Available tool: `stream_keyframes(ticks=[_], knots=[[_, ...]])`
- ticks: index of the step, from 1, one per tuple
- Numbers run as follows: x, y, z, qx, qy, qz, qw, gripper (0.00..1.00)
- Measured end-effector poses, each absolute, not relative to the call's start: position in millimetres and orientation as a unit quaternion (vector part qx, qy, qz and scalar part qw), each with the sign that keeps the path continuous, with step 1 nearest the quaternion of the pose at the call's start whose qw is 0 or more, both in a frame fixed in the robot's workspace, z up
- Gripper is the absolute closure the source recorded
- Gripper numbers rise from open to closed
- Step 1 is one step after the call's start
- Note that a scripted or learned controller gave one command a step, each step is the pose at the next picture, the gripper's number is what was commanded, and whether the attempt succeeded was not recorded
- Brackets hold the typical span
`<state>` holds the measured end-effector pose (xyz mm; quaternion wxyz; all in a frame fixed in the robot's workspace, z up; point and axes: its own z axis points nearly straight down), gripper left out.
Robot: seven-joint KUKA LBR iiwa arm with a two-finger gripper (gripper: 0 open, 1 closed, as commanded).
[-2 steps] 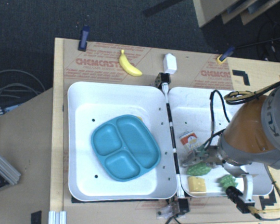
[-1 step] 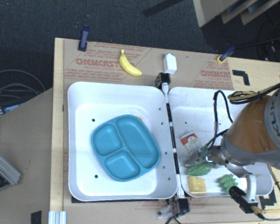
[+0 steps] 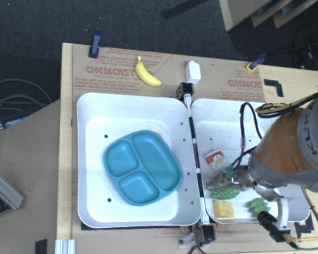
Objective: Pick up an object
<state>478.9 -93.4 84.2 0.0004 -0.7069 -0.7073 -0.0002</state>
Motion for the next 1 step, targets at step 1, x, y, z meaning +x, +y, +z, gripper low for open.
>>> stream_keyframes(ticks=[1], knots=[[480.2,-93.6,94.6,-0.707,-0.707,-0.0014,-0.002,1.0]])
